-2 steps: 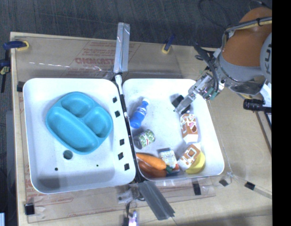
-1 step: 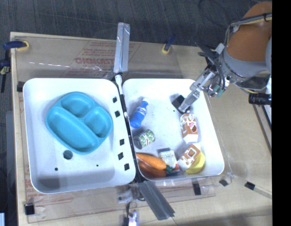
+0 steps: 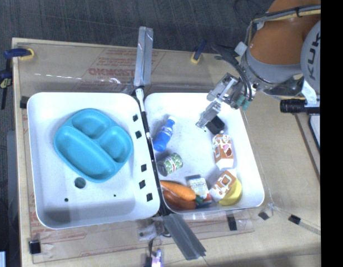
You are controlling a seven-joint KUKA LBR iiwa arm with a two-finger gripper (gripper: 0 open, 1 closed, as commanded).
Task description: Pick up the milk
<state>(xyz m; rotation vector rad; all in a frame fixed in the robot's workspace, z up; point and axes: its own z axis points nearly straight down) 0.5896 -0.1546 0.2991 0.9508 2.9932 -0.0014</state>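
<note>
The gripper (image 3: 207, 117) hangs over the right bin (image 3: 250, 160) near its far edge, nothing between its fingers. Two milk cartons (image 3: 223, 150) (image 3: 222, 183) lie along the right wall. A blue divided tray (image 3: 93, 143) fills the left bin (image 3: 40, 199).

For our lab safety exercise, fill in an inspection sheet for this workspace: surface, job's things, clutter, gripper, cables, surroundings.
Surface: two white bins on a bench.
Job's things: two small cartons in the right bin; which is milk, unclear.
Clutter: blue bottle, green can, carrot, banana; blue plate in the left bin.
Gripper: gripper over the right bin, apart from the cartons.
Cables: dark cables by the wrist.
Surroundings: blue clamp on the bench's left edge.
</note>
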